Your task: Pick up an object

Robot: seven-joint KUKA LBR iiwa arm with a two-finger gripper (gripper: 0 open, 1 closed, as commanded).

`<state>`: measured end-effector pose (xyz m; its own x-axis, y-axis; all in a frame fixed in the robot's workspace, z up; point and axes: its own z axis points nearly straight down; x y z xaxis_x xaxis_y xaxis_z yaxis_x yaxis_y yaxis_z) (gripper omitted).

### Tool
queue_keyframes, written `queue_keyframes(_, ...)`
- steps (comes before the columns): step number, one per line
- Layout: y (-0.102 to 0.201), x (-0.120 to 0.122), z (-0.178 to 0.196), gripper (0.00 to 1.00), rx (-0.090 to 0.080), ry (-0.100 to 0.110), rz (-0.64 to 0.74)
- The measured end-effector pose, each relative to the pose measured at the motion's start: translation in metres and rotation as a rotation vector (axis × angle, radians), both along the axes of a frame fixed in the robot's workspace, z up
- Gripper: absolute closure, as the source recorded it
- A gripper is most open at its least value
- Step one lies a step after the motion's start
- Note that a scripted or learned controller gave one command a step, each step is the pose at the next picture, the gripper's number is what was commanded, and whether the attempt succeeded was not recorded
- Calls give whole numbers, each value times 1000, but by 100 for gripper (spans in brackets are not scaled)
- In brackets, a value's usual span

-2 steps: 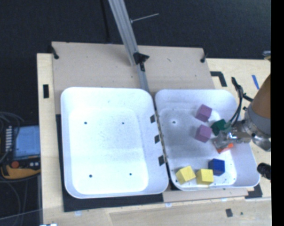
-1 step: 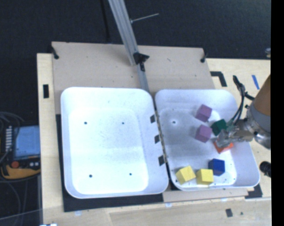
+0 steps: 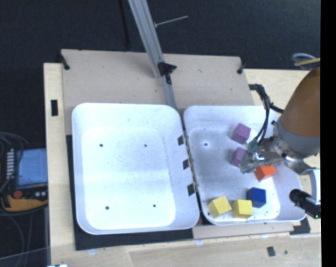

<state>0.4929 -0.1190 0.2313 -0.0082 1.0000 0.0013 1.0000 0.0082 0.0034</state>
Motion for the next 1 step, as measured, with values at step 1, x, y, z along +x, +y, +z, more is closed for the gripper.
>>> queue_keyframes(1,55,-6,3,100,1,2,0)
